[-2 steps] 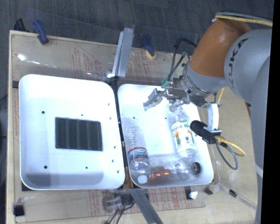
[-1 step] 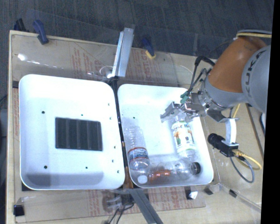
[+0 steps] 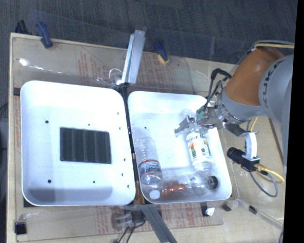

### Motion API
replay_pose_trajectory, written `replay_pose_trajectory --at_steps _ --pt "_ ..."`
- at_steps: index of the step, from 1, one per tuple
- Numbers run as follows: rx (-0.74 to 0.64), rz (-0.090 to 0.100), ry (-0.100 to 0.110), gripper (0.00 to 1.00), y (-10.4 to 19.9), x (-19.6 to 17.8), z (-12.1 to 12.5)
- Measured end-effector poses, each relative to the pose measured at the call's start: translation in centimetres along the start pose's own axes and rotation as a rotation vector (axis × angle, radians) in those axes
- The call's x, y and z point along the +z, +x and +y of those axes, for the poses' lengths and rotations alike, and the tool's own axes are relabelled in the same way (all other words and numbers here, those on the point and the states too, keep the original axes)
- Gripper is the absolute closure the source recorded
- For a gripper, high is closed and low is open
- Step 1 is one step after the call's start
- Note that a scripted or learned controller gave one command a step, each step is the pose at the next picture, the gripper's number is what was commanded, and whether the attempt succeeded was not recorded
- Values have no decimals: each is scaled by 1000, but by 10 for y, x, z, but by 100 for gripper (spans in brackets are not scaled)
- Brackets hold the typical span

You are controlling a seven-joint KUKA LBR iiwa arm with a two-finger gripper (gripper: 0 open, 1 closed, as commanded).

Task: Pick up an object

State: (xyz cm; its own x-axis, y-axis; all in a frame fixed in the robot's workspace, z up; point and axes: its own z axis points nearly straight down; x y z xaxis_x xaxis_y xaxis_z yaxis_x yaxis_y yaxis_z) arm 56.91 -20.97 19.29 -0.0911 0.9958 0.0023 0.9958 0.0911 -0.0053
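My gripper (image 3: 189, 124) hangs low in the upper right part of the right bin (image 3: 163, 106), reaching in from the right under the arm's orange band (image 3: 247, 78). Just below it lies a white bottle (image 3: 199, 148) with an orange and green label, its top end pointing up toward the gripper. A clear water bottle (image 3: 146, 162) lies along the bin's left wall. Another clear bottle (image 3: 181, 186) with a dark cap (image 3: 212, 182) lies across the front wall. Whether the gripper touches the white bottle is hidden by its own body.
The left bin (image 3: 40, 101) has a dark slatted panel (image 3: 85, 145) in its floor. A grey upright bar (image 3: 133, 55) stands behind the gap between the bins. Blue clamps (image 3: 44, 35) hold the bench's back edge. Black and yellow cables (image 3: 252, 160) lie right of the right bin.
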Motion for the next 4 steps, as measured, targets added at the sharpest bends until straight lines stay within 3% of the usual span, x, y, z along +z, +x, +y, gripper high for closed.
replay_pose_trajectory --at_steps 1,2,3,4 --pt "-25 -4 -7 0 11 -112 -30" --pt "-221 -2 -2 0 1 -40 -8" --pt "-291 -1 -1 0 0 22 18" --pt "-291 -3 -4 0 -3 11 30"
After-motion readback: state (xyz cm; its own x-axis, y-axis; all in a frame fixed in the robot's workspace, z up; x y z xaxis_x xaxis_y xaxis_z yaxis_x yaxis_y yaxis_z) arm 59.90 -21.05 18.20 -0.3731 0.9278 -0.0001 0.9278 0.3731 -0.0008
